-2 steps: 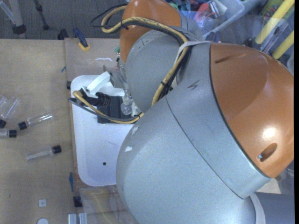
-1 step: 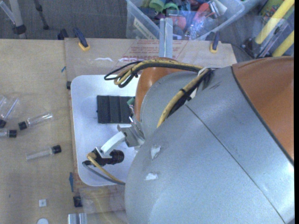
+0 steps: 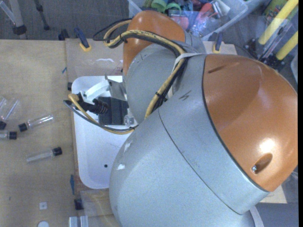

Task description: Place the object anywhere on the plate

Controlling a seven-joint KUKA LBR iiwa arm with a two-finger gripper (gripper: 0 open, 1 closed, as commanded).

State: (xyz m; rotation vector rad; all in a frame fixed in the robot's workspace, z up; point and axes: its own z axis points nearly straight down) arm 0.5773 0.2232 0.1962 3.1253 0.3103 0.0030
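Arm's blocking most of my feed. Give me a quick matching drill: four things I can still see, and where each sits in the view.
Things:
1. white bin
2. clear vials with black caps
3. clear tub of coloured items
4. yellow cable

Places:
A. top, behind the arm
B. on the wooden bench, far left
C. looped over the arm's upper joint
D. left of centre, partly under the arm

Pairs: 1-D, 2-B, 3-A, 4-C

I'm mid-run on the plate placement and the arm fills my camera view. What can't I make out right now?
- Gripper fingers: hidden behind the black wrist block and the arm.
- Plate and object: whatever lies under the arm is covered.
- White bin: a left strip shows; the rest is behind the arm.
- Dark speck in the bin: too small to identify.
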